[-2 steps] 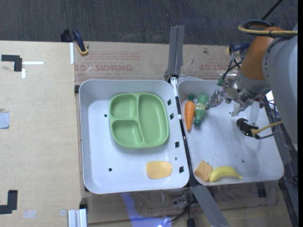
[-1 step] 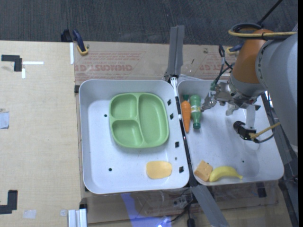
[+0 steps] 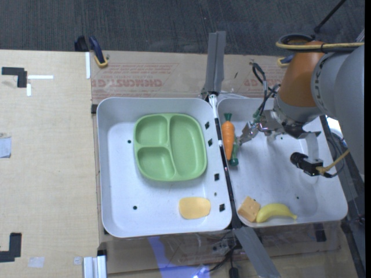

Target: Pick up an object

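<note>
Reaching in from the right, the grey arm (image 3: pixel 342 80) with its orange band hangs over the right bin (image 3: pixel 301 213), its gripper (image 3: pixel 250 131) low near that bin's left wall. The fingers look slightly parted, with nothing visible between them, and they sit just beside the carrot (image 3: pixel 228 138) without clearly touching it. The carrot lies lengthwise along the divide between the two bins, its orange body pointing toward the far side with a green tip there, and a green stalk end nearer the camera. At the near edge of the right bin, a yellow banana (image 3: pixel 276 212) lies on its side, touching or almost touching a tan block (image 3: pixel 249 209) at its left. The left bin (image 3: pixel 116 213) holds a green divided plate (image 3: pixel 170 147) with three compartments, set toward the far half, and a flat yellow piece (image 3: pixel 194 208) resting apart from it near the front wall. A black cable (image 3: pixel 310 165) loops below the wrist above the right bin.
</note>
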